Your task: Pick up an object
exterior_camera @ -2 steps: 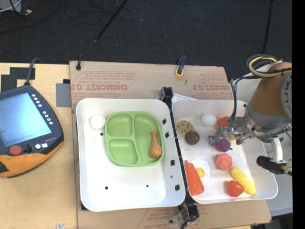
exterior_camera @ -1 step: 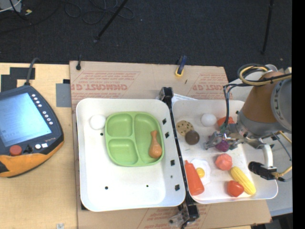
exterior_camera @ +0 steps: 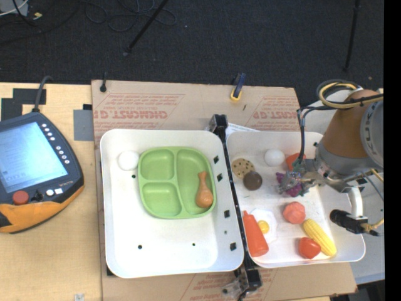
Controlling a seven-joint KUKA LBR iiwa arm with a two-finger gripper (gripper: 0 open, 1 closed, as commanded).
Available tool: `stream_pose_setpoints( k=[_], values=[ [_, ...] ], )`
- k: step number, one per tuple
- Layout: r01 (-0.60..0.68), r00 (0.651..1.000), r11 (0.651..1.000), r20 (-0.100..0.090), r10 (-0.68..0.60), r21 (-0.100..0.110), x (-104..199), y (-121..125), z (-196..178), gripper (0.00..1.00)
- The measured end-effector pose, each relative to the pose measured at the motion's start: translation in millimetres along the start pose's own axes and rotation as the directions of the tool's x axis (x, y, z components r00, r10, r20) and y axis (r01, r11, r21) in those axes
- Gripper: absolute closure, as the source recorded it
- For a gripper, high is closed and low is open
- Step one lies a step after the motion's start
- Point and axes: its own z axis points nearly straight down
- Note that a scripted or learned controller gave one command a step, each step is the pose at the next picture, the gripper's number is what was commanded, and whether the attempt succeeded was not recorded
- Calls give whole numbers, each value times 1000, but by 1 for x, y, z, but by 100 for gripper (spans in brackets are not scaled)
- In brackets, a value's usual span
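Your claw [exterior_camera: 302, 179] sits low in the right bin [exterior_camera: 357, 251], right at the purple grapes [exterior_camera: 290, 182]; you cannot tell whether it grips them. Near them lie a brown ball [exterior_camera: 252, 180], a cookie [exterior_camera: 242, 165], a white egg [exterior_camera: 274, 157], a tomato [exterior_camera: 293, 212] and corn [exterior_camera: 319, 236]. The left bin [exterior_camera: 125, 243] holds a green tray [exterior_camera: 160, 199] with a drumstick [exterior_camera: 204, 190].
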Motion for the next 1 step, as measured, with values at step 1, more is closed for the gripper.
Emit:
stream_pose_setpoints(
  k=[1],
  values=[
    [0, 1000, 1000, 3, 0, -6, -4, 2, -63, 100]
  ],
)
